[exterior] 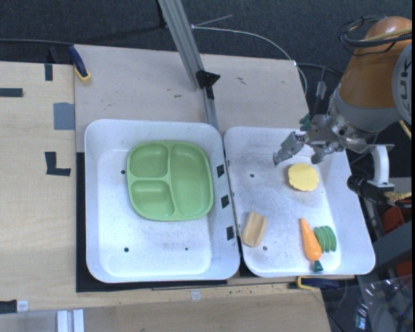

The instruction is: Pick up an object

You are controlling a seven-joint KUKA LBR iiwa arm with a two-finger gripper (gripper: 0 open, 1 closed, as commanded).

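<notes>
We see a robotics lab, a pale wooden surface (28,185) patched with dark tape marks, two shallow white plastic bins (104,254) side by side, a slanted aluminium camera pole (183,33), loose cables (263,40), a grey and orange industrial arm (373,68), dark carpet (69,5) behind

The open gripper (301,152) hangs over the right bin (346,254), just above the yellow disc (303,178). Carrot (310,238), green pod (326,238) and tan block (253,228) lie nearer the bin's front edge than the disc.
</notes>
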